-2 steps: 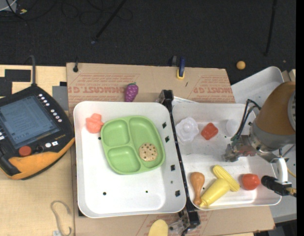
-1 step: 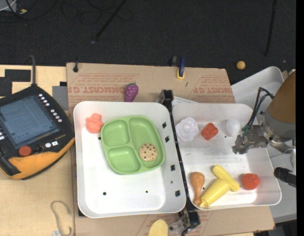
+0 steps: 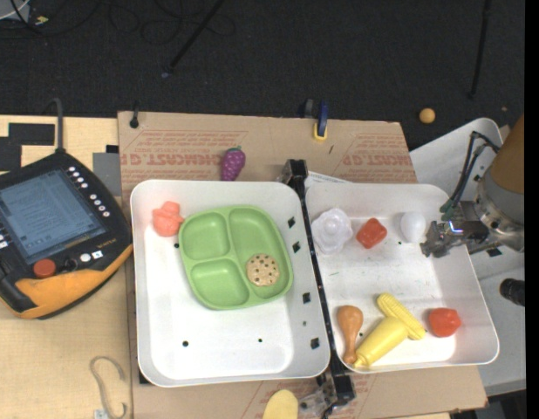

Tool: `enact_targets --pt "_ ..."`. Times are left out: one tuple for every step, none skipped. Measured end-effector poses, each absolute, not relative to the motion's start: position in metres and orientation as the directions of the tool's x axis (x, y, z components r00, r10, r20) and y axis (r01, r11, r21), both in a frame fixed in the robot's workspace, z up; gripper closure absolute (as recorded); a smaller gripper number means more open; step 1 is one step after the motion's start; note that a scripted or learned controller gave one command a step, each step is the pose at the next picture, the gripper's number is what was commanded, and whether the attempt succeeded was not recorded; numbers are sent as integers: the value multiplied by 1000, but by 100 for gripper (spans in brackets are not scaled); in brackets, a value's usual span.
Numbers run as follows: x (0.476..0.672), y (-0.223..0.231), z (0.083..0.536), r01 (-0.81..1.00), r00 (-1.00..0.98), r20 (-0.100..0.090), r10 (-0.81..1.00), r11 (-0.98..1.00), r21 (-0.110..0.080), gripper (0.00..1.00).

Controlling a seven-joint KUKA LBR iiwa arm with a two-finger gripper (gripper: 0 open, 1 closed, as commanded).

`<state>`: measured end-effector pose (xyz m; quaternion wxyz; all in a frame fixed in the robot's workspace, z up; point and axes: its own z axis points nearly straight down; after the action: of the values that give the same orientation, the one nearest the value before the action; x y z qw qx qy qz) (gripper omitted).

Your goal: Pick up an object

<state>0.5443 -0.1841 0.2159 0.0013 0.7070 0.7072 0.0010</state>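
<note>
The right bin holds a translucent white piece, a red block and a white ball along its far side. Near its front lie a brown drumstick, a yellow corn cob, a yellow cone-shaped piece and a red tomato. My gripper hangs over the bin's right side, just right of the white ball, and I see nothing held in it.
The left bin carries a green divided plate with a cookie, and a pink-orange toy. Purple grapes lie on the cardboard behind. A teach pendant sits at the far left, and a yellow object lies at the front.
</note>
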Motion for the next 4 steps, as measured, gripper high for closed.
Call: enact_targets --pt "544 -185 228 1000 1 0 1000 -1 1 100" --pt "528 -139 226 1000 -2 3 1000 2 -4 100" --pt "532 -88 221 1000 -3 3 1000 3 -3 100" --pt "527 -28 216 1000 -3 2 1000 3 -4 100"
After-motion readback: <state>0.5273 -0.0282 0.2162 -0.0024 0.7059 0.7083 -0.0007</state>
